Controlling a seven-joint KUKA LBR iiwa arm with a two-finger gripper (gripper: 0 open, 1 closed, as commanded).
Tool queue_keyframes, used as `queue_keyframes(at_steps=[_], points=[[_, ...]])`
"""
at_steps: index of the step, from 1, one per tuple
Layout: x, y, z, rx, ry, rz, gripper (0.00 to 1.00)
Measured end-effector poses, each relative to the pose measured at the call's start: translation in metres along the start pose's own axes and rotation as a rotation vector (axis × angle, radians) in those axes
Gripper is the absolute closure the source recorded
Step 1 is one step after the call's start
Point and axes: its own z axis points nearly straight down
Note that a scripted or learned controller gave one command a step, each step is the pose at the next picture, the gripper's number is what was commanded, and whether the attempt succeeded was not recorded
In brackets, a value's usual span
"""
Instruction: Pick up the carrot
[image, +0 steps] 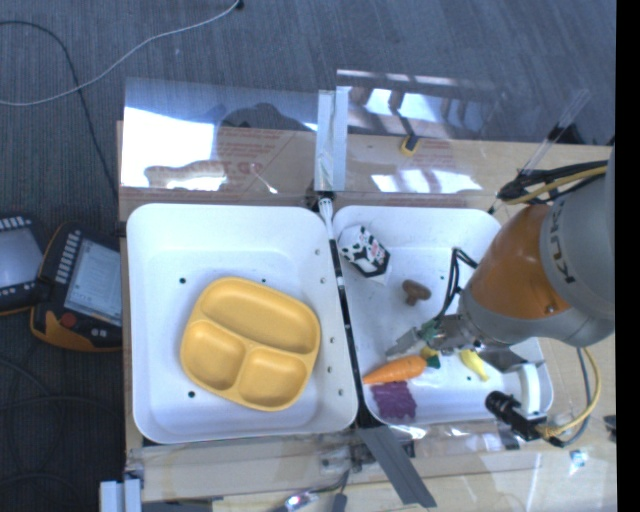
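carrot (395, 370) lies in the right bin (440, 235), in the lower part near the wall that bin shares with its neighbour. it is orange and stretched out almost level across the camera view, with its narrow tip toward the left and its thicker end toward the right. it rests on the bin floor.

end effector (435, 342) hangs over the same bin, just up and to the right of the carrot's thicker end. the carrot is not between its tips, and whether the two touch is unclear. whether the end effector is open or closed cannot be told from this angle, since the wrist hides much of it. the grey arm (575, 265) with its orange band comes in from the right edge and covers the right side of this bin.

a purple lump (396, 401) sits just below the carrot, close to the near wall. a small yellow piece (476, 366) lies to the right of the carrot, below the wrist. a brown piece (416, 291) sits further up, apart from the carrot, and a black-and-white toy cow (363, 250) stands near the bin's upper left corner.

the left bin (170, 240) holds a yellow divided plate (250, 342), lying flat and slightly turned. a handheld control unit (75, 290) rests on the grey floor left of the surface.
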Motion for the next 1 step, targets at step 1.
queue_keyframes(at_steps=[1], points=[[0.0015,0.0026,-0.0118,-0.004,0.003,-0.002,1.00]])
